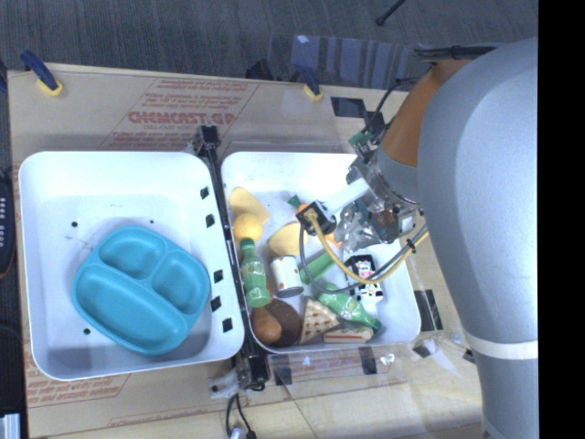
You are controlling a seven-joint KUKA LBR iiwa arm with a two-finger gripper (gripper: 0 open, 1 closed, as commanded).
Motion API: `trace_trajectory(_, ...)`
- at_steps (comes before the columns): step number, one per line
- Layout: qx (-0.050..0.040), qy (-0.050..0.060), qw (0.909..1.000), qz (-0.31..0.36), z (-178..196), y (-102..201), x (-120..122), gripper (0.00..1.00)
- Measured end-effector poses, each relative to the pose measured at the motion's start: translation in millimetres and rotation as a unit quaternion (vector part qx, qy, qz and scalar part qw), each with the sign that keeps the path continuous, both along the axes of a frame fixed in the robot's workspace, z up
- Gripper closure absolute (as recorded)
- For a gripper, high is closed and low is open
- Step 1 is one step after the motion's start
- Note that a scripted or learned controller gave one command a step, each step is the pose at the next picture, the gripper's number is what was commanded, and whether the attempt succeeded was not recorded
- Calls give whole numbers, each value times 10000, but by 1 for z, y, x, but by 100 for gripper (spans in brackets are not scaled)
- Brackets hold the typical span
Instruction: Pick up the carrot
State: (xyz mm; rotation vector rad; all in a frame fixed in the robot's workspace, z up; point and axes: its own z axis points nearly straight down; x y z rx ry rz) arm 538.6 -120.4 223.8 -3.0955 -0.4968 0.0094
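A: Carrot, hard to pin down. Best guess is the thin orange-tan strip along the near wall of the right bin, but can't tell for sure.

B: What's covering it?

A: A green leafy piece lies over its top edge, and a tan waffle-patterned wedge butts against its left end. So only a narrow sliver shows; shape and ends aren't readable.

B: Look of it?

A: Dull orange, long, lying flat, roughly parallel to the bin wall. No more detail than that.

B: And vs. the gripper?

A: The gripper sits higher in the view, over the bin's middle-right, wrapped in yellow cable and small parts. The carrot is below it toward the near wall, apart from it, w/ a black-and-white die and the green piece between them. Whether the gripper is spread or closed: can't tell, too much clutter, and the grey arm cuts off the right side.

B: Other stuff nearby?

A: Brown round thing left of the wedge, green bottle by the divider, white cup, yellow pieces farther back. Left bin has a blue divided plate. Both bins rest on the surface.
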Motion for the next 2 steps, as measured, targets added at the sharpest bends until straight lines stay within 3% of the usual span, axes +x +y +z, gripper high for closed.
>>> trace_trajectory(1,31,32,9886,1503,-118,-18,-19,100)
trace_trajectory(2,4,-17,9999,129,-4,-1,6,100)
